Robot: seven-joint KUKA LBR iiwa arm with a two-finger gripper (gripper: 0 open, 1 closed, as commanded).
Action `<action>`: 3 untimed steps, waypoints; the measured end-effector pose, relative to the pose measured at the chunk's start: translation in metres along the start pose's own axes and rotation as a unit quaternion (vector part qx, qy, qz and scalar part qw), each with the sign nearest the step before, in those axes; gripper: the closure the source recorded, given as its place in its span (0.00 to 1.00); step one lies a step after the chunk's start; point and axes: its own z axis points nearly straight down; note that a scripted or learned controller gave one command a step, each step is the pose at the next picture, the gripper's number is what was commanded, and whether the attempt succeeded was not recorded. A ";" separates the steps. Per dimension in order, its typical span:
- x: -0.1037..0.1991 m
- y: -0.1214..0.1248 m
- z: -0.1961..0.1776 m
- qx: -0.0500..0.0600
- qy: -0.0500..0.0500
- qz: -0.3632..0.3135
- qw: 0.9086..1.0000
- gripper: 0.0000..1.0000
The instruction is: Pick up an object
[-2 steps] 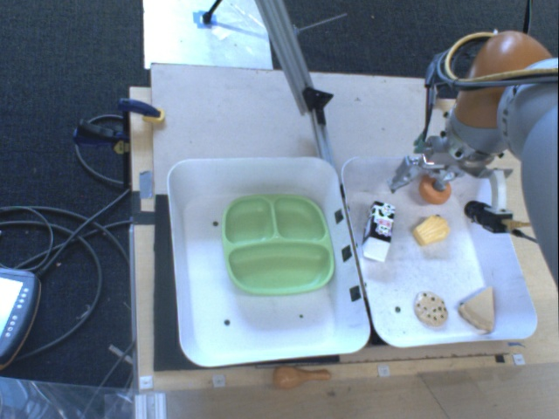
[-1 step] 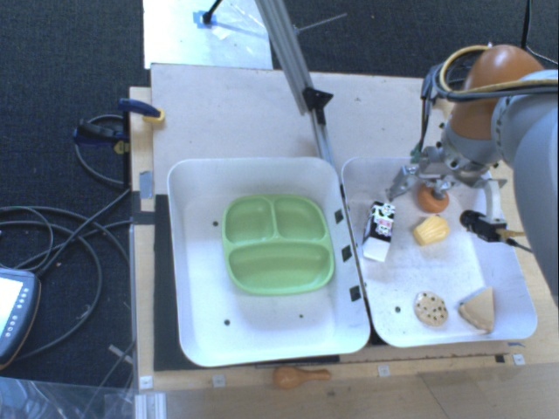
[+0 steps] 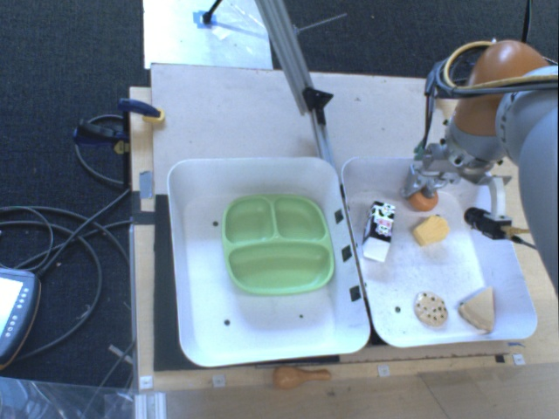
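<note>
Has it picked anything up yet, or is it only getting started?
Done: the gripper has reached into the right bin, directly over a small orange ball. In hand: nothing visibly lifted; the ball looks to be resting on the bin floor. Left: gripping and raising it. The milk carton, cheese block and cookie lie untouched.

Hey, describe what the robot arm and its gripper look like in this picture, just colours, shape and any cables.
The arm is a smooth, rounded grey casing with a glossy orange dome-like band above the wrist. A yellow and black cable loops beside that band. The gripper is a compact assembly of bare grey metal parts, with a small black fitting on a light bracket off to its side.
</note>
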 end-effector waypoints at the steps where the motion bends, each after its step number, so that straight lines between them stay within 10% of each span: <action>1: 0.002 0.005 -0.046 -0.018 0.001 -0.001 1.000 1.00; 3: -0.008 0.012 -0.169 -0.019 0.000 -0.003 1.000 1.00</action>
